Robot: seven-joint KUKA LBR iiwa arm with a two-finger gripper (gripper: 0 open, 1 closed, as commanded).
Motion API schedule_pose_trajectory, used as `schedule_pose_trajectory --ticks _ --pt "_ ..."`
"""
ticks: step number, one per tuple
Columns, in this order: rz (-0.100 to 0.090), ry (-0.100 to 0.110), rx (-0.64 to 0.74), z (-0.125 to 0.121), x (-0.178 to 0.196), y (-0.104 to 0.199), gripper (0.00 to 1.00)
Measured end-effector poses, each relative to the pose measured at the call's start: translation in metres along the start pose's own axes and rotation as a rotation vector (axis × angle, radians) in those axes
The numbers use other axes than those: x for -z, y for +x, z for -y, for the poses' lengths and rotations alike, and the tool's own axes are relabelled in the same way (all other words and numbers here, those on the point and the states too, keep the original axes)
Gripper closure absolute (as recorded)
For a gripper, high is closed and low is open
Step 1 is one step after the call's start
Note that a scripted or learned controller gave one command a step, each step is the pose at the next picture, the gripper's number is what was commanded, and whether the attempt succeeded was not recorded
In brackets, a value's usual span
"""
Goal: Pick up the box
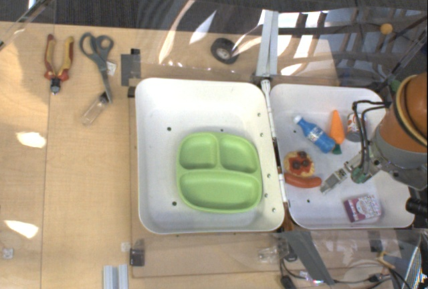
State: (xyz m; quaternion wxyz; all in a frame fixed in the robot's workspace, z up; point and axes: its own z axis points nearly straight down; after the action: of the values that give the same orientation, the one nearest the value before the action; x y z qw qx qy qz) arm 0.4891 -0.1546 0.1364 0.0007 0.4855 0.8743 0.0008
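Note:
The box point(362, 207) is small and purple with a pale label, lying flat near the front edge of the right bin point(401, 222). My gripper point(332, 180) hangs over the same bin, up and to the left of the box and apart from it. Its tip sits just right of a red hot dog toy point(302, 181). Nothing shows in its grasp. The grey arm with its orange band point(409, 114) comes in from the right.
The right bin also holds a blue bottle point(315, 134), an orange carrot point(336, 127), a small can point(352, 124) and a pizza slice toy point(299, 162). A green divided plate point(219, 171) lies in the left bin point(154, 147). Pliers point(57, 61) and scissors point(99, 53) rest on the bench.

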Motion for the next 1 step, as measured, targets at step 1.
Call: schedule_pose_trajectory --ticks 1 --pt "0.007 -0.007 0.001 0.0251 -0.0485 -0.0445 0.00"
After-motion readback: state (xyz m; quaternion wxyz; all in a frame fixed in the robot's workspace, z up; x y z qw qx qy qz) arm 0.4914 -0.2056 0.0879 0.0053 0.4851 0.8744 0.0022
